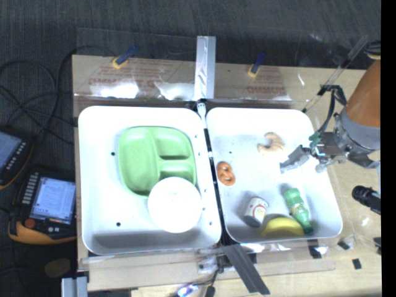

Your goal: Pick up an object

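Note:
The right bin (pixel 247 119) holds several small objects. A tan croissant (pixel 272 143) lies toward the back, and an orange pretzel (pixel 226 173) sits by the left wall. Along the front lie a small can (pixel 255 210) on its side, a green bottle (pixel 297 207) and a yellow banana (pixel 283 227). My gripper (pixel 305 163) hangs over the right side of this bin, right of the croissant and above the green bottle. It is open with nothing between its fingers.
The left bin (pixel 93 166) holds a green divided tray (pixel 154 153) with a white round plate (pixel 175 203) overlapping its front corner. A metal divider (pixel 205 73) stands behind the two bins. Tablets and cables lie off the bench at the left.

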